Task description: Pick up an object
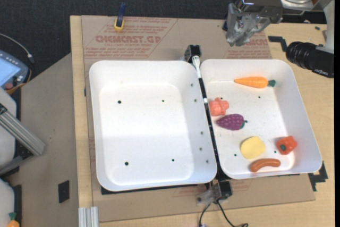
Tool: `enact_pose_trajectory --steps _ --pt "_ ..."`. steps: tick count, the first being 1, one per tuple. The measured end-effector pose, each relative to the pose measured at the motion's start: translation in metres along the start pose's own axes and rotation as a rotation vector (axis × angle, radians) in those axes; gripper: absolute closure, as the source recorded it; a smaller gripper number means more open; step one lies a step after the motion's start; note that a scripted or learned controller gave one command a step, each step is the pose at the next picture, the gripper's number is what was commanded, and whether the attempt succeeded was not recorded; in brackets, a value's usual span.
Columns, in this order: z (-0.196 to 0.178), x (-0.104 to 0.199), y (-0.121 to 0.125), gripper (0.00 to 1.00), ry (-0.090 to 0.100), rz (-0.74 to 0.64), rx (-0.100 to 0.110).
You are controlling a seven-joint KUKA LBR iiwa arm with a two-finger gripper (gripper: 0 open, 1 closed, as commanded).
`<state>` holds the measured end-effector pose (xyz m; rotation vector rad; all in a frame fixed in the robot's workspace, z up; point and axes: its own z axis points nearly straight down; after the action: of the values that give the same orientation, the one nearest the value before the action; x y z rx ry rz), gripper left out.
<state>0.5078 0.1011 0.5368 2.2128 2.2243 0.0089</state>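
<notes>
The right bin [297, 98] holds several toy foods. An orange carrot [252, 82] lies near its back wall. A pink piece [218, 106] and a purple bunch of grapes [230, 122] sit by the left wall. Toward the front are a yellow lemon [252, 147], a red pepper [286, 144] and a brown sausage [264, 165]. My gripper [240, 34] hangs high above the bench just behind the right bin's back edge, up and left of the carrot, with nothing seen in it.
The left bin [106, 114] stands beside the right one, with a black divider strip [204, 106] between them. A small yellow and blue clamp [120, 19] sits on the brown board behind the left bin.
</notes>
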Motion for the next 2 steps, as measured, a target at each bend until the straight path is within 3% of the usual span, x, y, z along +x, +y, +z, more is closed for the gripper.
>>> enact_pose_trajectory --steps 1,2 --pt "0.004 -0.068 -0.030 1.00 -0.002 0.013 0.009" --pt "0.002 -0.051 0.040 1.00 -0.002 0.005 0.001"
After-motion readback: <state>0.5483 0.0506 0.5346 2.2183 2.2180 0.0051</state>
